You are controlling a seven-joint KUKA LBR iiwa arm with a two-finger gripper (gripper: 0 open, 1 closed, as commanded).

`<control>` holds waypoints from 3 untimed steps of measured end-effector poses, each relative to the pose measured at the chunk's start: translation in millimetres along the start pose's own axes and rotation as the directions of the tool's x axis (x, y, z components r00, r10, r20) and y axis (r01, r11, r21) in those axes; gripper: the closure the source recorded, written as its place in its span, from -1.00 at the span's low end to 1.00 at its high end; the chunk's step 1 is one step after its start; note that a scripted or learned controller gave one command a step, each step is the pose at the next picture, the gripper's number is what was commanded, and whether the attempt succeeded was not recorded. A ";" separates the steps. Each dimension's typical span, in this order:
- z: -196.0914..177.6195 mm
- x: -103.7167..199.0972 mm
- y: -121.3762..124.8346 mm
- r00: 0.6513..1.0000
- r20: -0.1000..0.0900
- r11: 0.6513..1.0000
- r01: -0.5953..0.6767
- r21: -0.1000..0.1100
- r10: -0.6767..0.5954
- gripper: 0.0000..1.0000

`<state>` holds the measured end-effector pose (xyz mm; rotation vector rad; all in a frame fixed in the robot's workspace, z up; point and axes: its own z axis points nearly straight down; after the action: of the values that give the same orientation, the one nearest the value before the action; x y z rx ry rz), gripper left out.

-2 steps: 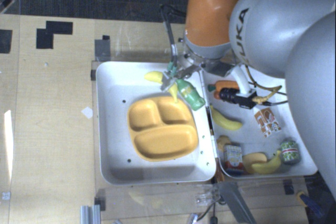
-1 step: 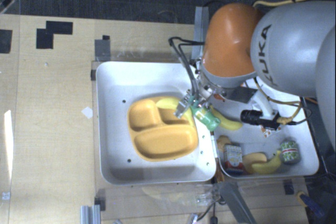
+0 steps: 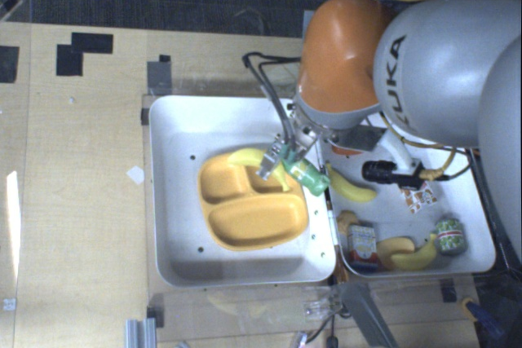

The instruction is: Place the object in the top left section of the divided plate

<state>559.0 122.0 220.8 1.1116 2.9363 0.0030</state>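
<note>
A yellow divided plate [image 3: 249,212] lies in the left bin [image 3: 175,175], with one large section in front and two smaller ones behind. My gripper [image 3: 275,159] hangs over the plate's back right section, under the orange band of the arm. A green bottle-like object [image 3: 307,177] lies slanted right beside the gripper, over the plate's right edge and the wall between the bins. Whether it is held or resting there I cannot tell. A yellow curved piece [image 3: 245,154], banana-like, shows at the plate's back rim.
The right bin [image 3: 477,257] holds a banana [image 3: 356,190] near its left wall, a second banana [image 3: 409,253], a small box [image 3: 362,244], a green-labelled can [image 3: 449,234] and a small packet [image 3: 418,196]. The arm's bulk covers the right bin's back half.
</note>
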 end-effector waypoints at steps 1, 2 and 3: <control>-0.1 -0.2 -0.1 1.000 0.000 1.000 0.000 0.000 0.000 -1.00; -9.7 -1.8 1.8 1.000 0.001 1.000 -0.001 -0.004 0.001 1.00; -31.3 -17.8 18.2 0.998 0.001 0.998 0.062 -0.001 -0.062 1.00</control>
<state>584.3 123.8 252.1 1.0193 2.9680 0.0037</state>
